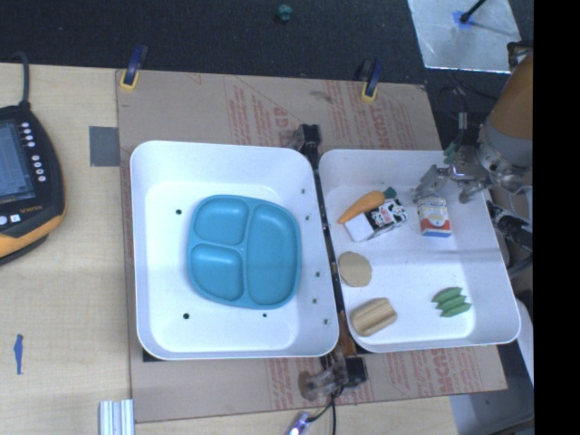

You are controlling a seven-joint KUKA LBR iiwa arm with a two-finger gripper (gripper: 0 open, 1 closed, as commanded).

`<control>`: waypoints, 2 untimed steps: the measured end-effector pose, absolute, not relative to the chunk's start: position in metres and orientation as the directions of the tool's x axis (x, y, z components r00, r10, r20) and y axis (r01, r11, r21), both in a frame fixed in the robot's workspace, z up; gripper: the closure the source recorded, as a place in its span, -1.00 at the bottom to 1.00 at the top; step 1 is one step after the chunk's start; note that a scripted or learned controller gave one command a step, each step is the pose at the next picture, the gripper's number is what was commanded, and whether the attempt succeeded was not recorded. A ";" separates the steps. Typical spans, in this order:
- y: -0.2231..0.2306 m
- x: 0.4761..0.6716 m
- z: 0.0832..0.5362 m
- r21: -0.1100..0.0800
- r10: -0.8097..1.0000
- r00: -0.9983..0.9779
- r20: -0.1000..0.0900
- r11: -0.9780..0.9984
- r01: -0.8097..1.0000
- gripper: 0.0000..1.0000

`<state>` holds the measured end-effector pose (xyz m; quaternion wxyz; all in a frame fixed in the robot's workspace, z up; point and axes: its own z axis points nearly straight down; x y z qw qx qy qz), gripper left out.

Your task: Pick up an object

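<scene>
Gripper (pixel 441 178) poised just above small carton (pixel 436 217) in rt bin (pixel 480 270), prob. lining up grab; claw state unclear.

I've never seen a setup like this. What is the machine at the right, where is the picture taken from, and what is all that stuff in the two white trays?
One camera above the bench looks down at a slant. At the right a grey robot arm with an orange band reaches in; its metal two-finger gripper hovers over the right shallow white bin and holds nothing.

That bin contains an orange toy carrot, a small black-and-white box, a small white carton with red and blue print, a round tan biscuit, a tan bread-like block and a green pea pod.

The left shallow white bin holds a blue divided plastic plate. A black and orange control pendant lies at the far left.
</scene>
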<state>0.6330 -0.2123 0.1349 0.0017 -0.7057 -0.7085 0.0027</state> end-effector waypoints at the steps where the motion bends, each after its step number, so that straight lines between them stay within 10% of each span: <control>1: -0.212 0.614 0.109 -0.001 1.000 -0.004 -0.001 0.004 1.000 -1.00; 2: -0.198 0.659 0.096 0.005 1.000 -0.004 -0.003 0.004 1.000 -1.00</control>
